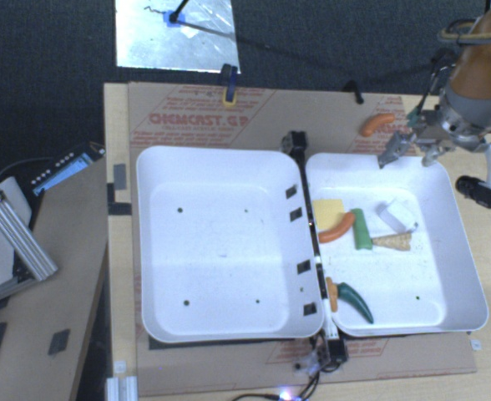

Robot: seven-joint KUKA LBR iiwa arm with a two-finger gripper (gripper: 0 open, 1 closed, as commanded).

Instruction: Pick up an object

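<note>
My gripper (410,156) hangs over the back rim of the right bin (458,249), open, with nothing between its fingers. The bin's objects lie below it, toward the middle. A yellow block (326,210) touches an orange sausage-shaped piece (336,227). A green stick (361,229) lies beside them. A white block (396,217) and a beige cone (393,241) sit to the right. Nearer the front lie a dark green pepper (355,301) and a small orange piece (332,294) by the divider.
The left bin (220,241) lies alongside. An orange object (377,124) rests on the cardboard behind the right bin, just left of the gripper. A blue-and-yellow clamp (229,85) stands at the cardboard's back edge. Metal rails (7,232) lie far left.
</note>
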